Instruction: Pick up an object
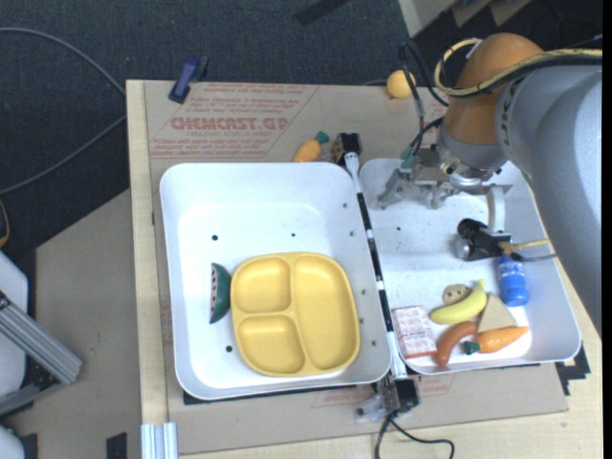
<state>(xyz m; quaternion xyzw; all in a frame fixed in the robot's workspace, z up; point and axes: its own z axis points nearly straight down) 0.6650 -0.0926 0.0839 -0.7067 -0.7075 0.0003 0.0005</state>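
My gripper (pixel 413 196) hangs over the far left part of the right bin (pixel 421 247), above bare white floor. Its two grey fingers stand open, with nothing between them. The objects lie at the near end of that bin: a yellow banana (pixel 461 305), a blue bottle (pixel 513 283), an orange carrot (pixel 501 338), a reddish sausage (pixel 453 342), a tan wedge (pixel 493 315), a small brown cookie (pixel 456 294) and a red-and-white packet (pixel 413 330). All of them are well apart from the gripper.
The left bin (pixel 191 218) holds a yellow divided plate (pixel 292 312) and a watermelon slice (pixel 221 293). Behind the bins on the cardboard lie a yellow-orange toy (pixel 308 149), a small black item (pixel 349 144), a yellow ball (pixel 400 84) and a blue object (pixel 187 78).
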